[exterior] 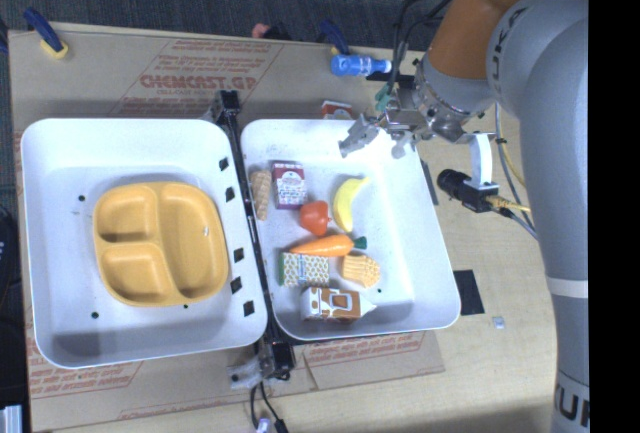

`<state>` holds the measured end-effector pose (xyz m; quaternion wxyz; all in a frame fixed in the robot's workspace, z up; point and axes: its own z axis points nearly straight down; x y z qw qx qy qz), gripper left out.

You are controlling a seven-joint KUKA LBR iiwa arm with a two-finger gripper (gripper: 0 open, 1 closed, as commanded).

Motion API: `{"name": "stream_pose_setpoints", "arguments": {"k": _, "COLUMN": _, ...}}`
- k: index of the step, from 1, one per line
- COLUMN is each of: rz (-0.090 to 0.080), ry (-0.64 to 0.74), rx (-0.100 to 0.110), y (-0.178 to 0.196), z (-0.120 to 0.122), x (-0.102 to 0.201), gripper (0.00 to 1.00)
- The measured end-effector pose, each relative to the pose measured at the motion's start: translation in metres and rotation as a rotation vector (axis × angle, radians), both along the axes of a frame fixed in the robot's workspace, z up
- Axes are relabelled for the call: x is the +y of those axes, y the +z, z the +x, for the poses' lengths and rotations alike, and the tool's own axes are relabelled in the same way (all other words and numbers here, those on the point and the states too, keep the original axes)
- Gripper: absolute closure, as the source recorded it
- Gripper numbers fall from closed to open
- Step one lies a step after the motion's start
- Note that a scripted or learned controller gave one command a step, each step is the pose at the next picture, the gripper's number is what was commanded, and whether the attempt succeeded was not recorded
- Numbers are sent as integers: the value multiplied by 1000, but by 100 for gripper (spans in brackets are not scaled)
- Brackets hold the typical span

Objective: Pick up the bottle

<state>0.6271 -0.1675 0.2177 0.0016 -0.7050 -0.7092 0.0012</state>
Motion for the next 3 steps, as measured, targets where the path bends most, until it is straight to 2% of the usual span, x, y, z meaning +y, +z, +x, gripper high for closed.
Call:
{"name": "stream_pose_setpoints", "arguments": {"k": 1, "rz": -1, "ry": -111, "rx": -1, "y": 59, "z": 16, "x": 56, "gripper": 0}}
{"name": "stream_pose_setpoints", "arguments": {"k": 2, "rz": -1, "ry": -105, "rx": 2, "y": 69, "z": 16, "x": 56, "gripper": 100}}
{"name": "stream_pose_setpoints", "arguments": {"k": 3, "rz": -2, "ry": -157, "rx": 1, "y": 51, "z": -33, "x": 17, "gripper": 100}}
